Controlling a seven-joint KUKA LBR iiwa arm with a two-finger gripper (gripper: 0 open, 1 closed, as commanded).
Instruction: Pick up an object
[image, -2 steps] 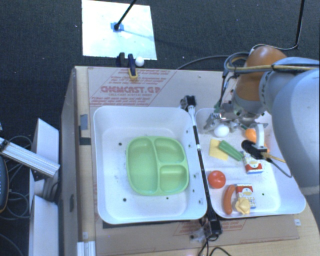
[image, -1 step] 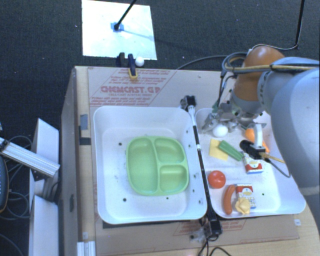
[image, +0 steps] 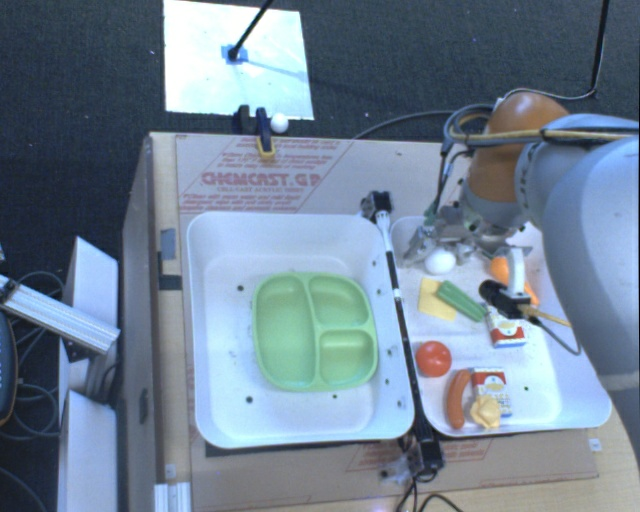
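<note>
My gripper (image: 446, 241) is down at the far left corner of the right bin (image: 570, 400), right behind a white egg (image: 440, 263) that lies on the bin floor. The egg sits just in front of the gripper's tip, and whether they touch is unclear. Close by lie a yellow cheese wedge (image: 434, 299) and a green stick (image: 463, 301). An orange carrot piece (image: 499, 268) and a white tube (image: 516, 267) rest to the right of the gripper, partly under the arm.
The right bin also holds a red tomato (image: 433, 358), a hot dog (image: 457, 397), two small red-and-white boxes (image: 508, 332) (image: 490, 383) and a yellow lump (image: 485, 411). A green divided plate (image: 315, 331) lies in the left bin (image: 225, 300).
</note>
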